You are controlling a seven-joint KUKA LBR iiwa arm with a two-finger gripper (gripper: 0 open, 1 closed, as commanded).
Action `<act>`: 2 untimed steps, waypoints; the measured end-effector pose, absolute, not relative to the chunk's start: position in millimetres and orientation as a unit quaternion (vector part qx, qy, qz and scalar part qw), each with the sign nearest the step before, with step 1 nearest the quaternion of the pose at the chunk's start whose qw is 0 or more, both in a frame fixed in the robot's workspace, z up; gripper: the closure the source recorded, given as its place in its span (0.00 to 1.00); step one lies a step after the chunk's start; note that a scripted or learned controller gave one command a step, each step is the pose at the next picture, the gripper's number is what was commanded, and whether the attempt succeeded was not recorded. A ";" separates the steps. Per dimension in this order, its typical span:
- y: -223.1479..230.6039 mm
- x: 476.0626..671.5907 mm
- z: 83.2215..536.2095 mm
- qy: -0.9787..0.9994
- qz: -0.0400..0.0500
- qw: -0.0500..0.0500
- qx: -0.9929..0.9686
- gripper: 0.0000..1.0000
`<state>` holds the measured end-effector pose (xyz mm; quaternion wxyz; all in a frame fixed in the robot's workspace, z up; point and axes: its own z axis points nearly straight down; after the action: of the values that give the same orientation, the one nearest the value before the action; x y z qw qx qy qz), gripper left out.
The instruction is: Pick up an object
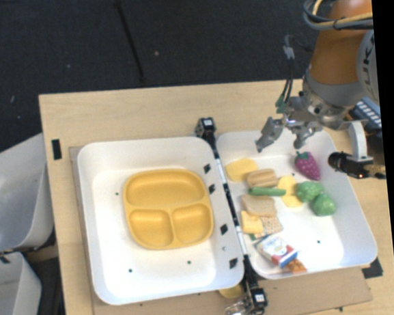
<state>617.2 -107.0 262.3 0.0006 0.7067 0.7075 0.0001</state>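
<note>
Camera view: gripper point(285, 134) hangs with jaws spread and nothing between them, above the right bin's point(351, 239) far end. Purple grapes point(307, 165) lie just beside it; left bin point(110, 264) holds a yellow tray point(167, 207).

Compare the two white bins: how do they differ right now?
The left bin holds one thing, a yellow divided tray; the right bin holds a heap of small toy foods, among them purple grapes. The gripper hangs over the right bin's far edge, not the left bin's. Both are shallow, white, side by side.
</note>
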 end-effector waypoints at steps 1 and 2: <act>-55.2 559.0 240.1 0.709 -0.002 -0.002 0.706 0.00; -59.1 562.4 251.8 0.707 0.000 0.001 0.708 1.00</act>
<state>562.4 -59.1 251.8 0.0011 0.7076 0.7066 0.0002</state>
